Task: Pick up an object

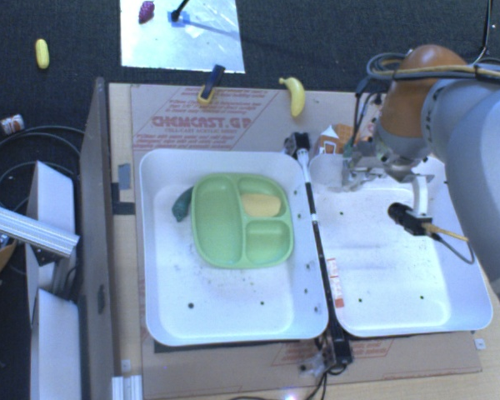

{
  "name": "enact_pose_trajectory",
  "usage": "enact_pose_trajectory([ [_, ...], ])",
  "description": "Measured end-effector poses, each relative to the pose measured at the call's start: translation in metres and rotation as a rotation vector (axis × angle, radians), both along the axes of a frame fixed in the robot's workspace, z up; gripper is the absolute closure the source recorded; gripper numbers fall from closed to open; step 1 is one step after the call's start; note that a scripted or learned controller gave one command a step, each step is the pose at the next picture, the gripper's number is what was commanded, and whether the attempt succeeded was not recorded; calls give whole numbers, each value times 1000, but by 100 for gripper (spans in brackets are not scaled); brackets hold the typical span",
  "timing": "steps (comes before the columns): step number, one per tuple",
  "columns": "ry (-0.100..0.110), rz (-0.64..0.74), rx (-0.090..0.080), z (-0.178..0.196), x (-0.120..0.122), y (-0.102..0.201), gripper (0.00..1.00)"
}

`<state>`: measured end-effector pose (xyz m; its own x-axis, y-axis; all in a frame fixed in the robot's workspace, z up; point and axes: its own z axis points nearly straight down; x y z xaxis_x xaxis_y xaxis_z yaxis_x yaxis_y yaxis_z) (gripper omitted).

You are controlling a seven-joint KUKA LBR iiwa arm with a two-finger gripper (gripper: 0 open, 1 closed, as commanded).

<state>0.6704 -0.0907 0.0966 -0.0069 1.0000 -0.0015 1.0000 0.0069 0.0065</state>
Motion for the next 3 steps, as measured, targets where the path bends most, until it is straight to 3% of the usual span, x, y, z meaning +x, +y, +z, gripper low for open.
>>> enact_pose_trajectory([
  [1,-1,-7,-1,72,0,-37,100],
  [2,3,-4,1,68,-1,-35,0],
  [3,13,-5,4,-17,-45,-2,0],
])
